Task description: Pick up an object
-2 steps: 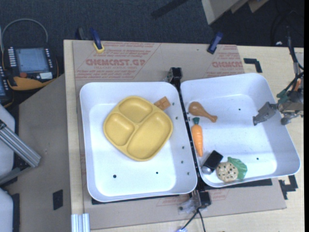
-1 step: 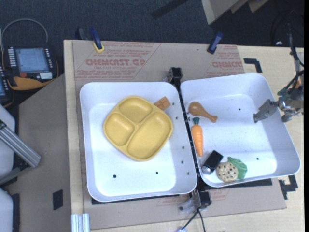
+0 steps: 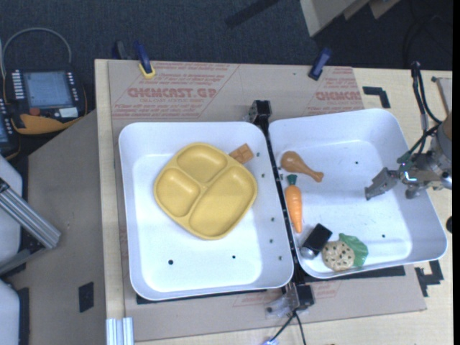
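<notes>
Over the right bin [image 3: 359, 131], gripper [image 3: 388, 185] hangs near the right wall, fingers spread, nothing between them. Carrot [image 3: 294, 205] lies well left of it, by the divider. Judgement: centre over carrot, jaws across its width, then descend.

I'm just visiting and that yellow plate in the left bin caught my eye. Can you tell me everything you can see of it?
The yellow plate is a rounded-square dish that looks like smooth plastic, split by raised ridges into three compartments: two smaller ones toward the top and left, one larger toward the bottom right. Nothing lies in any compartment. It lies flat, right side up, turned at a slant, in the upper middle of the left bin. A small brown piece sits at its upper right corner, seemingly touching the rim.
</notes>
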Controlling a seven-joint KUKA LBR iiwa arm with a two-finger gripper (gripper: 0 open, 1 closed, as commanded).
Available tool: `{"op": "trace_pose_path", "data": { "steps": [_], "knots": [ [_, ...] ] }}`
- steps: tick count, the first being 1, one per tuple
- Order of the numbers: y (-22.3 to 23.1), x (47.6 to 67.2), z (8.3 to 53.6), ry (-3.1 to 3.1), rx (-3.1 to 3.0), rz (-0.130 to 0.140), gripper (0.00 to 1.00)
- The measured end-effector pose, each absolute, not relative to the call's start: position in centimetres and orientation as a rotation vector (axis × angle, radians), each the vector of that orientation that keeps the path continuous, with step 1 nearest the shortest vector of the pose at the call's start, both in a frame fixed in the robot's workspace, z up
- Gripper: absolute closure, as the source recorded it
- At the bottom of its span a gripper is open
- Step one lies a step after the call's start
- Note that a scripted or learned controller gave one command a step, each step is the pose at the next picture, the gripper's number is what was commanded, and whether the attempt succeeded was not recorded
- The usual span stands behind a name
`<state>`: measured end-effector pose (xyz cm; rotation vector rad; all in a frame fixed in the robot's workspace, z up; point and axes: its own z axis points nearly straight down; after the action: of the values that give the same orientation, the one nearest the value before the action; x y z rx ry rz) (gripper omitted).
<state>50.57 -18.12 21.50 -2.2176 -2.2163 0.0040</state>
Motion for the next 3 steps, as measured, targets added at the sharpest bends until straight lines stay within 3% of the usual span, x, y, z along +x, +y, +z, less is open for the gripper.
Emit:
{"op": "trace_pose_path", "data": {
  "steps": [2,3],
  "knots": [
    [-17.6,50.0,11.1,-2.216,-2.218,0.003,0.0],
    [-17.7,50.2,12.5,-2.222,-2.225,-0.001,1.0]
  ]
}}
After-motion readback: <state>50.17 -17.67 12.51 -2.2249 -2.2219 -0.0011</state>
